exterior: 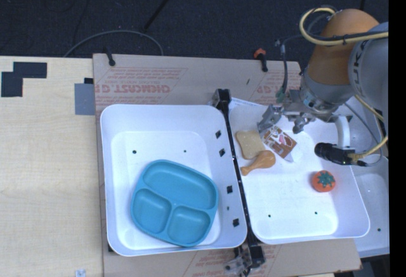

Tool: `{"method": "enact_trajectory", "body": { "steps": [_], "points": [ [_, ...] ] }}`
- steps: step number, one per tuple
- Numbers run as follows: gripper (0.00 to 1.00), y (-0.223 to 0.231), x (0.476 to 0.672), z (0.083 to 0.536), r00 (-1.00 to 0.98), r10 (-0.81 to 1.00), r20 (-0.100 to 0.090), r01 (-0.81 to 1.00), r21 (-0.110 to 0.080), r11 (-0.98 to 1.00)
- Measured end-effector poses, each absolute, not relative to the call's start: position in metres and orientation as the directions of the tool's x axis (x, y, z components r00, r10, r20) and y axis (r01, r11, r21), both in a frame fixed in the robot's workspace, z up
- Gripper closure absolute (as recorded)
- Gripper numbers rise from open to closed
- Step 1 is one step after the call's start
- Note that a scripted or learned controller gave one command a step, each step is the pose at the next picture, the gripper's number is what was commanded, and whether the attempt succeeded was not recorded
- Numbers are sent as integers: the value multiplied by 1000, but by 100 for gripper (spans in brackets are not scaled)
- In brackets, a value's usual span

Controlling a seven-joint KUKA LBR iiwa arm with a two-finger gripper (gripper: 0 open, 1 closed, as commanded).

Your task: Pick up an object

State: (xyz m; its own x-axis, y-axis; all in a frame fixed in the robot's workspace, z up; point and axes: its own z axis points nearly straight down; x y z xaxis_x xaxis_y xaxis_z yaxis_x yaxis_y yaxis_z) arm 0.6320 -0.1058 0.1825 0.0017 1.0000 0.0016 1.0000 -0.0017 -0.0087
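Packet [280, 142] lies just below the claw [283, 118], untouched. Claw fingers spread apart, gripping nothing. Drumstick [259, 163] further below, tomato [323, 181] lower right.

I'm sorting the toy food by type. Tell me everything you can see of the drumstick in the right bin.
The drumstick is a tan, plastic-looking toy: a rounded meaty end tapering to a thin bone handle. It lies flat on the right bin floor near the divider, handle pointing lower-left. Its thick end sits against the bread slice and the small packet.
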Motion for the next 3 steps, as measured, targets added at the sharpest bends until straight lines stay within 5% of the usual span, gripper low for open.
{"method": "enact_trajectory", "body": {
  "steps": [1, 2, 3],
  "points": [
    [0, -101, 638, 122, -3, 1000, 0, 1000, -5, 3],
    [100, -103, 639, 137, 0, 1000, -1, 1000, -1, 0],
    [100, -105, 637, 200, 2, 1000, -1, 1000, 4, -2]
  ]
}}
